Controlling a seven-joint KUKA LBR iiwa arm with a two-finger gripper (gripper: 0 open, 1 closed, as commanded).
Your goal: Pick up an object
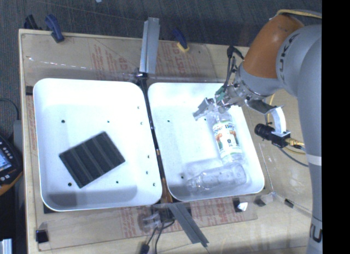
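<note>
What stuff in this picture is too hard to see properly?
- Gripper, camera view: its fingers blur into the white bin, so whether it grips anything is unclear.
- Labelled bottle: the print on its label is too small to read.
- Clear bottle: see-through, so its outline fades against the bin.
- Dark ridged pad in the left bin: what it's made of is unclear.

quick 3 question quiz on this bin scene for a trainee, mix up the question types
1. True or false: the dark ribbed pad lies in the right bin.
2. Which bin does the gripper hang over?
3. The labelled bottle lies: A) apart from everything, B) next to a clear bottle, C) on the pad.

Key: 1 false, it lies in the left bin. 2 the right bin. 3 B.
</note>
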